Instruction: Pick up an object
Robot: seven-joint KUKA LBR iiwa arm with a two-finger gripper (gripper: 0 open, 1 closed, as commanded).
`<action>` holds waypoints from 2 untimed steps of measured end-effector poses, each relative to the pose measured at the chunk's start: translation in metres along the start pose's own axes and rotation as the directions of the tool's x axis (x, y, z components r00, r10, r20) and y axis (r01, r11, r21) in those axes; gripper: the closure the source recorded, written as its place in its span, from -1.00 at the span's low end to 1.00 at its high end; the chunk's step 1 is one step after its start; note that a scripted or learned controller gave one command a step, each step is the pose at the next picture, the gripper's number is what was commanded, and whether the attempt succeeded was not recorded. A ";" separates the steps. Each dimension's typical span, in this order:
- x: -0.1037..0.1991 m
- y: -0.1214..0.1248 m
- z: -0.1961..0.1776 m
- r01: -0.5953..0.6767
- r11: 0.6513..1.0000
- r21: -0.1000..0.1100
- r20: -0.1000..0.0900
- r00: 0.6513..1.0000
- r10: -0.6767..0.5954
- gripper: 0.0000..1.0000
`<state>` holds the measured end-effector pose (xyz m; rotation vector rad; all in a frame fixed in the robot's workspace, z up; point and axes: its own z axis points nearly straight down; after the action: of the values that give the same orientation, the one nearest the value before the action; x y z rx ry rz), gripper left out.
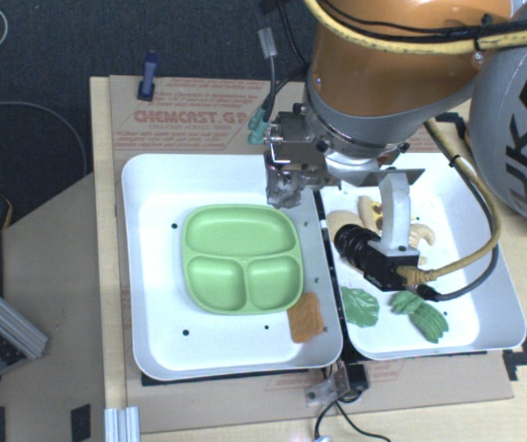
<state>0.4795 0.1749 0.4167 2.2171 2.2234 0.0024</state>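
Clutter around the light-green three-compartment plastic plate (242, 258): the grey arm with orange band (402, 35) comes in from the plate's right and covers the area above and right of it. The gripper (286, 190) sits just off the plate's upper-right corner, over the seam between the two bins and close to the plate rim. Can't resolve whether they touch. Gripper state: cannot tell whether spread or pressed together.

Containers:
- The plate lies flat in the left shallow white bin (144, 274), roughly centred.
- A small brown rectangular slab (306, 317), sponge- or cracker-like, lies in the same bin just off the plate's lower-right corner, touching or nearly touching its rim.
- The right shallow white bin (485, 274), right of the plate, holds a dark-green leaf-shaped piece (360, 306) and a second leaf-shaped piece (425, 315). Both are level with the plate's lower edge, near each other but apart.
- A cream lumpy item (368, 215) lies in that bin too, level with the plate's upper half.

Outside the bins: a brown cardboard sheet with red print (199, 109) lies under both. A small blue object (147, 75) sits on it, up and left of the plate.

Hard to read:
- The cream lumpy item is partly covered by wrist hardware, so its shape is unclear, as is whether it's one piece or two.
- The right bin's upper part is hidden by the arm.
- The blue object is too small to identify.
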 end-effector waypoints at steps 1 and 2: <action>0.001 0.000 -0.010 0.001 1.000 -0.002 0.000 1.000 -0.001 1.00; 0.001 0.001 -0.020 0.002 1.000 -0.003 0.000 1.000 -0.002 1.00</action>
<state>0.4803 0.1760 0.4371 2.2130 2.2246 0.0062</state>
